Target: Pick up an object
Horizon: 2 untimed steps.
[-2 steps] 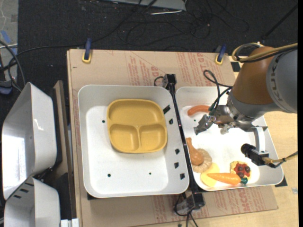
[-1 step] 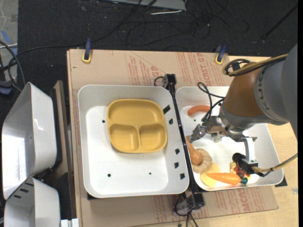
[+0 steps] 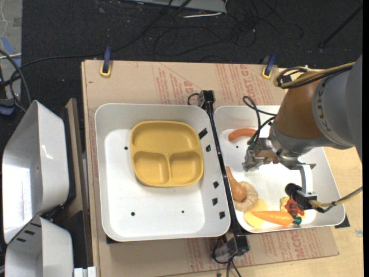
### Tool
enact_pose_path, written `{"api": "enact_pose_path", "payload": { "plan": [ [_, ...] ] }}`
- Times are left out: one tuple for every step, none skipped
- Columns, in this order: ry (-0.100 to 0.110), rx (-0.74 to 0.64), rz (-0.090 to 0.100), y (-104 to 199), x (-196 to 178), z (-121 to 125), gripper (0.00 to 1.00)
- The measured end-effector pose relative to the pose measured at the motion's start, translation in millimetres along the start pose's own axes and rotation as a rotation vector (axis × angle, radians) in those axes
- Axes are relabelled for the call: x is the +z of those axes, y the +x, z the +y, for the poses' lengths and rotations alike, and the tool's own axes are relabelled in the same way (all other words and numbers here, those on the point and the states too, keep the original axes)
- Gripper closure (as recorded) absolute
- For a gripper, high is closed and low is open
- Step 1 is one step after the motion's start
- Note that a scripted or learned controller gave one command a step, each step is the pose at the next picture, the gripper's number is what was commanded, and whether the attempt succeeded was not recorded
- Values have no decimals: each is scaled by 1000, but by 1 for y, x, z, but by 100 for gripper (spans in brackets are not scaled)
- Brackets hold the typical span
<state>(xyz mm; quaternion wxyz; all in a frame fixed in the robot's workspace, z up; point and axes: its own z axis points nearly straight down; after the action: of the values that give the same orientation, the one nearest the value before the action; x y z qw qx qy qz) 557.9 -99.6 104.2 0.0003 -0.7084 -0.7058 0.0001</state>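
Observation:
My gripper [image 3: 255, 158] hangs low over the middle of the right bin [image 3: 328, 172], with the grey and orange arm reaching in from the right. A red-orange sausage [image 3: 243, 134] lies just beyond it toward the back. A tan drumstick-shaped piece [image 3: 240, 190] lies in front of it on the left. An orange carrot [image 3: 272, 217] rests on a yellow piece [image 3: 253, 219] at the bin's front edge. A small red and green item [image 3: 293, 208] sits beside the carrot's right end. Nothing shows between the gripper and these objects.
The left bin [image 3: 109, 172] holds a yellow divided plate [image 3: 167, 153] near its back. A black divider with clips [image 3: 216, 154] runs between the two bins. Cardboard [image 3: 167, 79] lies under both bins, and white tubs [image 3: 34, 160] stand off the bench at left.

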Motion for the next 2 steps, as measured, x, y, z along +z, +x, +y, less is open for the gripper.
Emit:
{"api": "enact_pose_path", "payload": {
  "plan": [
    [-6,-7,-1,2,-57,11,100],
    [-6,-6,-2,-6,-117,11,100]
  ]
}}
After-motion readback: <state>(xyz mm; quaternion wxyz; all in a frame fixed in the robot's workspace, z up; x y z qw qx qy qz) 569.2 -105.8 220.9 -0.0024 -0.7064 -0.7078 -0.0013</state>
